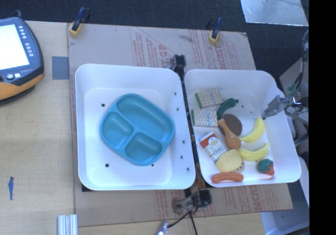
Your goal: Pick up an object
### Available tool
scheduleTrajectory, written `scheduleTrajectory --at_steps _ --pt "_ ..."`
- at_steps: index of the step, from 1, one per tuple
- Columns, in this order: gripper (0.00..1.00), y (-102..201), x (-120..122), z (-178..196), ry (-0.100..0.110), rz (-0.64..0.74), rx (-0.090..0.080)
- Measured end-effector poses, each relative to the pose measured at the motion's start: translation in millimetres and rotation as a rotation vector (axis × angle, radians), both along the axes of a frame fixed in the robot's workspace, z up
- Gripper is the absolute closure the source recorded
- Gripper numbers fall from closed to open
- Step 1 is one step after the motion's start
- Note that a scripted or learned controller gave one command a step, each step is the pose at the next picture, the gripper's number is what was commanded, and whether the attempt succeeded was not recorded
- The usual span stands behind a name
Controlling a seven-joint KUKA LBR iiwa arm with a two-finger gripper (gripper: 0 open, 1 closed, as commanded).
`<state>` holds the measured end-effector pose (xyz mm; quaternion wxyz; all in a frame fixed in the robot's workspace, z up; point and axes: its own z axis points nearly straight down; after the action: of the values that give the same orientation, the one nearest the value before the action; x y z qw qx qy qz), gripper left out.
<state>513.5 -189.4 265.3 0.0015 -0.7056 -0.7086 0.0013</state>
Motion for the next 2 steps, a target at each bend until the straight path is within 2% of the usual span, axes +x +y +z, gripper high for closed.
scheduleTrajectory --at_steps 1,2 --pt "0.0 -22 24 -102 0.002 0.002 0.0" --pt "0.0 60 37 -174 0.002 0.003 0.0"
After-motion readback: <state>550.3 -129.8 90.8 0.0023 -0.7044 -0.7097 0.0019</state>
